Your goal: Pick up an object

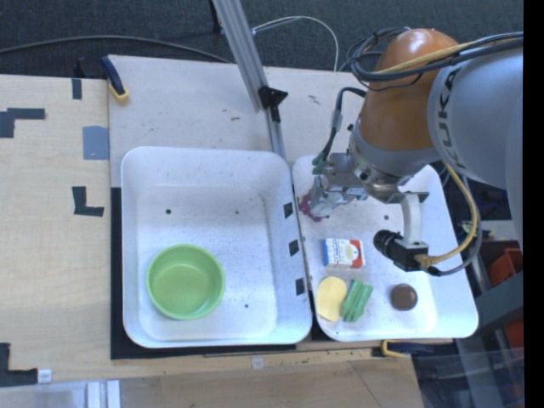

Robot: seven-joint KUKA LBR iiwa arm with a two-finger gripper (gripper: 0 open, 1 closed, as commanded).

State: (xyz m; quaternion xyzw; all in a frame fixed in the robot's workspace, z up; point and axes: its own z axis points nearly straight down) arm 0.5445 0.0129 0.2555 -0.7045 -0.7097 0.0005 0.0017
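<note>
My gripper (pixel 318 201) hangs low over the near-left part of the right bin (pixel 450 313), close to the wall shared with the left bin. A small dark-red thing (pixel 317 215) shows right at its tip; I cannot tell whether it is held. In front of the gripper lies a small white box with red and blue print (pixel 342 252). Nearer the front edge sit a yellow piece (pixel 331 298), a green piece (pixel 357 301) touching it, and a brown ball (pixel 403 297).
A green bowl (pixel 185 281) stands in the front-left of the left bin (pixel 212 177). A black fitting with a yellow cable (pixel 401 251) hangs from the arm beside the box. A slanted metal pole (pixel 246 49) rises behind the bins.
</note>
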